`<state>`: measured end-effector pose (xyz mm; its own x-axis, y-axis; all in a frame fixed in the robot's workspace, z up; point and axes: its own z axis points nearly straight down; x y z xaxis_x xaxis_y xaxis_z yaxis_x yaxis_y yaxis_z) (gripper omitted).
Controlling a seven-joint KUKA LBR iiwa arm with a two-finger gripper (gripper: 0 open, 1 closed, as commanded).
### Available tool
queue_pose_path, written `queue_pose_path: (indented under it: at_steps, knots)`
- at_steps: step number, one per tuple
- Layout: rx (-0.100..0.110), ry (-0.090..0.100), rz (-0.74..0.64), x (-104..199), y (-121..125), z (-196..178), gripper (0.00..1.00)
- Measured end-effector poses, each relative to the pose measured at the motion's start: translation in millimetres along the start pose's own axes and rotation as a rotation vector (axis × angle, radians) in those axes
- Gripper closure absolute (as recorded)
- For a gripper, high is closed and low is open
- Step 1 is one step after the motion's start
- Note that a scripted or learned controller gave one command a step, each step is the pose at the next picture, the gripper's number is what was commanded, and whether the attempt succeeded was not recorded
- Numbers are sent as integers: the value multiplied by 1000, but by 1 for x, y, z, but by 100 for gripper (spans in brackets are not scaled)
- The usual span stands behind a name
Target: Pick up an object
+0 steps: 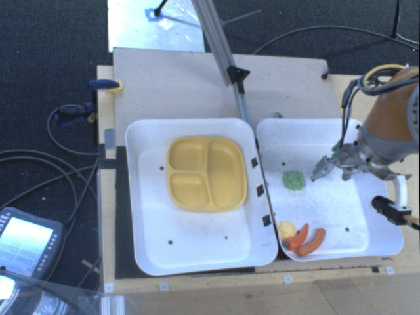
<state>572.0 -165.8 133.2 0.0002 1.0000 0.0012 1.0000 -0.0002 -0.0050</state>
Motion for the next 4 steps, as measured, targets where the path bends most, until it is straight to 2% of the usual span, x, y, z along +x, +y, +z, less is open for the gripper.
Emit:
queue_pose_path:
  at_steps: [1, 2, 4]
  knots:
    - [-2, 0, 0, 0, 0, 45, 0]
    - [-9, -1, 1, 0, 2, 31, 100]
    - [-12, -3, -7, 9, -10, -75, 100]
